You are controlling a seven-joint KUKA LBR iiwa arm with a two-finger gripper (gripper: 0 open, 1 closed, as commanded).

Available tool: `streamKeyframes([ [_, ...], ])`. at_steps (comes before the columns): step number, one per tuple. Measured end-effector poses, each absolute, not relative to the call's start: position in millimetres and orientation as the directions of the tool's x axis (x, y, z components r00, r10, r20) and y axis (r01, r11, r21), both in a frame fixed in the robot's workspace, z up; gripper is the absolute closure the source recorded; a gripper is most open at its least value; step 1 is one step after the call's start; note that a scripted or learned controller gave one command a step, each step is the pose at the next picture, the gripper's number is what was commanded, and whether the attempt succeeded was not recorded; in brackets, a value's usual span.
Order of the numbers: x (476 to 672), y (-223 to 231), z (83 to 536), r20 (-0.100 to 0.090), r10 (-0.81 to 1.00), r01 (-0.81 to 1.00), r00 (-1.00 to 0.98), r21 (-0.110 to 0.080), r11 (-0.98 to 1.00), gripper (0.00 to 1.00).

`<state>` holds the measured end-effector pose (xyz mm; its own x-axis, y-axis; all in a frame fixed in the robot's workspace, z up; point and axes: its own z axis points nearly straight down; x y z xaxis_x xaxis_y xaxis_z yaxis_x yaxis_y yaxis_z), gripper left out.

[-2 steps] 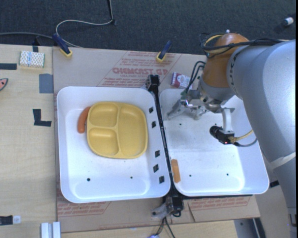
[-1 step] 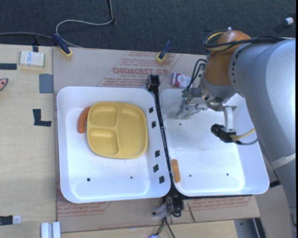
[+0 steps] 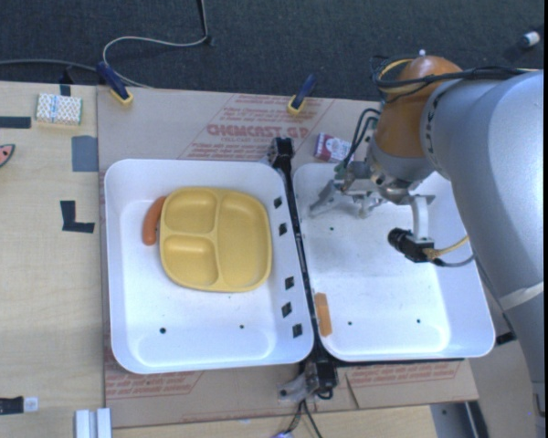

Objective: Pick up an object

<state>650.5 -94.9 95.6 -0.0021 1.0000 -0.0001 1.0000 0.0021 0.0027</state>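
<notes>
So we're hovering over the right bin (image 3: 457,331) with the gripper (image 3: 352,192) up near its far-left corner, just beside the black divider (image 3: 290,235) that runs between the two bins. The metal fingers are splayed apart and there's nothing between them, so we'd call the jaws released.

Nearest candidate looks like the small orange piece (image 3: 322,313), carrot-ish maybe. It lies in the right bin tight against the divider, toward the near end, well apart from the gripper. Our take on doing this well: slide along the divider toward the near end, line the fingers up across the piece's short axis, and come down with one finger on the divider side. That's the tricky bit, since it's hugging the wall and there may be no room for a finger there. If so, nudging it off the wall first seems smarter than clamping blind.

The other options sit on the far side of the divider, in the left bin (image 3: 132,318): a yellow sectioned plate (image 3: 216,239) and an orange-red hot dog thing (image 3: 150,222) touching the plate's left edge. The plate's probably too wide and flat for a two-finger pinch.

Count: two white bins, one yellow plate, one hot dog, one small orange piece, one gripper.
</notes>
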Motion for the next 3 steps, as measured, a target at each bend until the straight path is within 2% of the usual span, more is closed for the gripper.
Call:
streamKeyframes([
  [1,635.0,-94.1,85.6,-0.002,1.000,1.000,-0.001,0.003,0.001,0.00],
  [2,635.1,-94.1,95.2,-0.002,1.000,1.000,-0.001,0.002,0.001,1.00],
  [3,590.7,-14.8,185.0,0.002,1.000,1.000,-0.004,0.001,0.004,1.00],
])
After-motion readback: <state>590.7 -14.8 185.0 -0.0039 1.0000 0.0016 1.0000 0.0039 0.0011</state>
